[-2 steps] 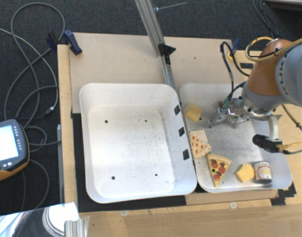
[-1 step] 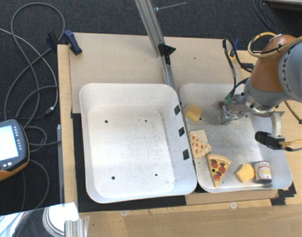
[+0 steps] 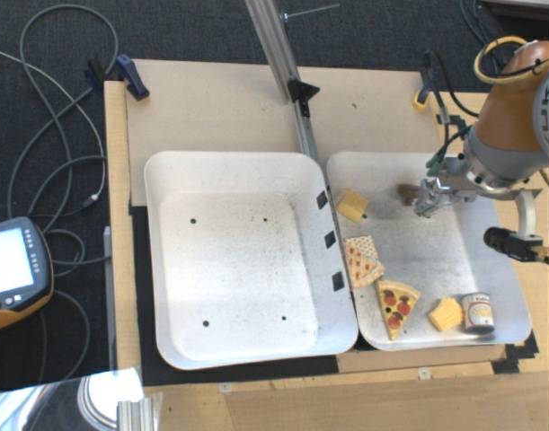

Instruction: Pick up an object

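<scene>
Dark carpet with loose grey cables surrounds a pale wooden bench, and two shallow white plastic bins sit side by side on it. Left white bin takes up the middle of the frame, right white bin sits at the right. All the stuff is in the right bin: a small yellow cheese-like block near its upper left, a square red-and-tan patterned cracker piece just below that, then a toy pizza slice with red pepperoni dots at the lower left. Along the bottom edge there's a yellow-orange wedge right beside a small red-and-white can lying on its side.

The grey arm with the orange band comes in from the upper right, and its metal two-finger gripper hangs over the upper middle of the right bin, apart from every object. Honestly can't tell if the fingers are spread or closed, too blurry. Handheld pendant with a screen lies on the carpet at far left.
</scene>
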Robot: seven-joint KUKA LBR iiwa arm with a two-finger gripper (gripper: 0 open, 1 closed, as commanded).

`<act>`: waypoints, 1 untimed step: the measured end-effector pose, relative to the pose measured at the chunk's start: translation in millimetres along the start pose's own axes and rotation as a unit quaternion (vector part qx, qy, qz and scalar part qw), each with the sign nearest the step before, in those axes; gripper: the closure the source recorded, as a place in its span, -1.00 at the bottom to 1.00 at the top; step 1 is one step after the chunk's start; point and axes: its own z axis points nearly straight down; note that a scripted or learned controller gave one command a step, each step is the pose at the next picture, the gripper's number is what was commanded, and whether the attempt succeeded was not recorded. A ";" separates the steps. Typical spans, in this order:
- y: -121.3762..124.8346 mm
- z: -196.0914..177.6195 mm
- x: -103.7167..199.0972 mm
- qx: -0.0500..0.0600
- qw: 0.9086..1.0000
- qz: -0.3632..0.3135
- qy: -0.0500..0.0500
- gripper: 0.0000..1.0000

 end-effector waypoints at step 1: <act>-3.3 -47.2 -5.5 0.000 1.000 0.000 0.000 1.00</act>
